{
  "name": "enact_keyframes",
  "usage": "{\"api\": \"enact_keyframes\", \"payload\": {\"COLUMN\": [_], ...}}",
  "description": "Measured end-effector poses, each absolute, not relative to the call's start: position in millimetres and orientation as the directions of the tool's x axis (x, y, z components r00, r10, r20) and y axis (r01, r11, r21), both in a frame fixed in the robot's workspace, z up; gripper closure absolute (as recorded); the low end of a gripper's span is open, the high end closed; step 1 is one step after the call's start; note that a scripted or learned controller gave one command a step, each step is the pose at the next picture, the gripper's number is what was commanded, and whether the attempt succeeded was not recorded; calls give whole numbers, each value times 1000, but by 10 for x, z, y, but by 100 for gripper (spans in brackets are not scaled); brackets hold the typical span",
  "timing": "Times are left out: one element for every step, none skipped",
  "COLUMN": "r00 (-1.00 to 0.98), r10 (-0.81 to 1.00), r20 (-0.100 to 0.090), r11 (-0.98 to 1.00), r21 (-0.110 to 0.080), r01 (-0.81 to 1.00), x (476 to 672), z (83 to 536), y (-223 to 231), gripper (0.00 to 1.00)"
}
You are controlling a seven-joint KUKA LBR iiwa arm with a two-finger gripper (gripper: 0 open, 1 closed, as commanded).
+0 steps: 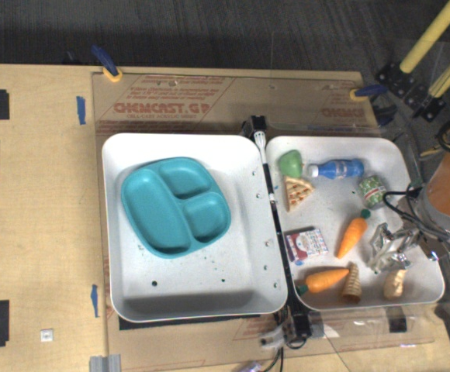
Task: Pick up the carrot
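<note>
The right bin [330, 147] holds two orange carrots. One carrot [352, 236] lies near the middle of this bin. It is short and plain orange, fat at its top end and thin at its bottom end. Its long side runs on a slant, with the fat end toward 1 o'clock and the thin tip toward 7 o'clock. The second carrot [323, 280] lies lower down, near the front wall of the bin. It is orange too, with a small green bit at its left end. It lies almost flat across, with the green end toward 9 o'clock and the other end toward 3 o'clock. A ridged tan cone [352, 282] touches that right end.

The gripper [389, 246] is at 3 o'clock from the middle carrot, close beside it but not touching. It looks like a tangle of shiny metal, and I cannot tell how its fingers stand. No toy shows between them.

At 9 o'clock from the middle carrot is a small red and white card [306, 244]. At 12 o'clock from it lie a blue bottle [337, 169] and a green can [371, 191]. A pizza slice [296, 192] and a green toy [290, 163] sit near the bin's left wall.

The left bin [132, 277] holds a teal tray [176, 204] with three parts.
</note>
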State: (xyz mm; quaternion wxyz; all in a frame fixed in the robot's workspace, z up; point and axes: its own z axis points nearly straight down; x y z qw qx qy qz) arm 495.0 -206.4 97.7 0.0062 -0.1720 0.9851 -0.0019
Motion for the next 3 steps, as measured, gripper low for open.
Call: {"api": "enact_keyframes", "payload": {"r00": [-941, -921, -922], "r10": [-340, -388, -386], "r20": [-8, -19, -29], "r11": [941, 922, 922], "r21": [-2, -4, -10], "r01": [-340, -388, -386], "x": [4935, 5626, 5659], "z": [955, 902, 1039], "y": [-2055, -1350, -1354], "gripper": [0, 0, 100]}}
